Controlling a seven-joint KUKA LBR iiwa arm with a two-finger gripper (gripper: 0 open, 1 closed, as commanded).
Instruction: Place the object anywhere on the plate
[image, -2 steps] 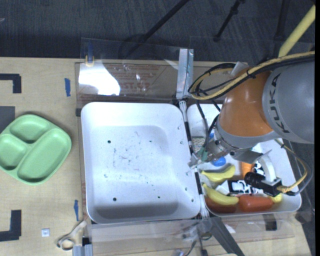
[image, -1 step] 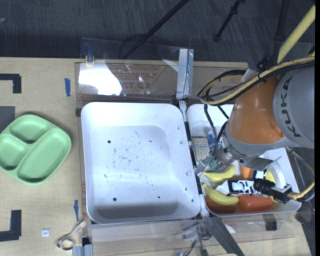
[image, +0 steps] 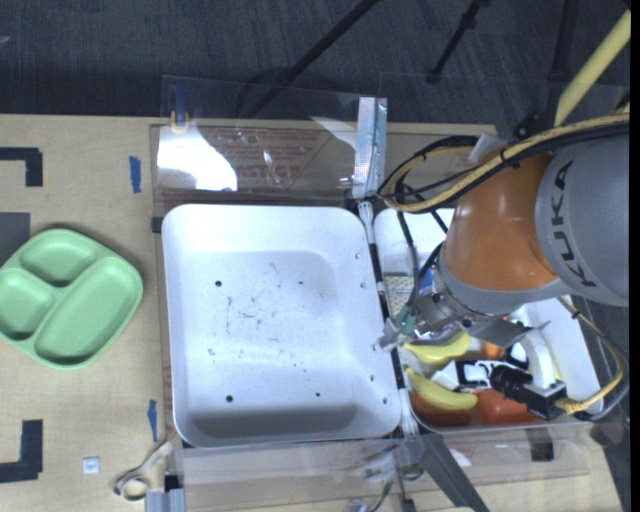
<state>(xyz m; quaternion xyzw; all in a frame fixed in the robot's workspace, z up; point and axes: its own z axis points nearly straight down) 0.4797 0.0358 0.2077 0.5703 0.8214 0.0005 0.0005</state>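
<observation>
claw (image: 425, 325): low in right bin (image: 580, 345), grip state cannot be told | bananas (image: 440, 372): just below claw, same bin | green plate (image: 68, 297): far left of claw, on bench

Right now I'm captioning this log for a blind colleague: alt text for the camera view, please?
The grey and orange arm reaches from the right over the right bin of cluttered objects, including a yellow banana. The left bin sits beside it, and a green divided plate lies far left.
</observation>
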